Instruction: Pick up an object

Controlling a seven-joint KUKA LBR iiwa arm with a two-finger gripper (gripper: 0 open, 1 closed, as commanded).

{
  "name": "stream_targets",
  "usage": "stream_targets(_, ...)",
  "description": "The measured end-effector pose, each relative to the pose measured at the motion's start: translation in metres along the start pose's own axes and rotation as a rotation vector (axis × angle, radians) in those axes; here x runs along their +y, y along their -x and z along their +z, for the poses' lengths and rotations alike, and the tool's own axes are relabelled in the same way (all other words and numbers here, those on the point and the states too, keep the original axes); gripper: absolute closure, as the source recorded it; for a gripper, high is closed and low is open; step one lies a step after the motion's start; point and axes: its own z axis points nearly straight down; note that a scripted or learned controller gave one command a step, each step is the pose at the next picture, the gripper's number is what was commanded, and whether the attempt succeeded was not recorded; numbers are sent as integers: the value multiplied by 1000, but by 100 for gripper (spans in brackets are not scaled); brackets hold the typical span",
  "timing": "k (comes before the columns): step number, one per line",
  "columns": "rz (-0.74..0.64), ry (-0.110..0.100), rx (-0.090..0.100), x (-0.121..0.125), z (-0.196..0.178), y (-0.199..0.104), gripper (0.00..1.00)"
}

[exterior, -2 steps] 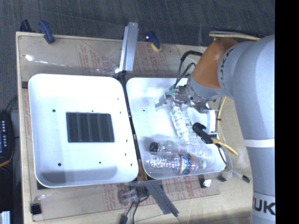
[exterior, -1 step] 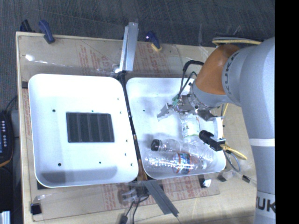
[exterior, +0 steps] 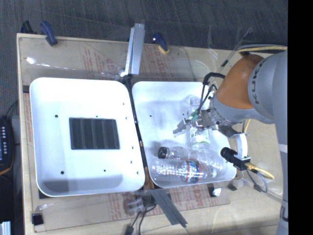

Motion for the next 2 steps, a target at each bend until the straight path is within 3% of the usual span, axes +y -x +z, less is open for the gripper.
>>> stream_targets(1, -31, 2, -2, -23, -97, 1, 0)
stream_targets(2, 87, -4, 0, 37, -13, 2, 0)
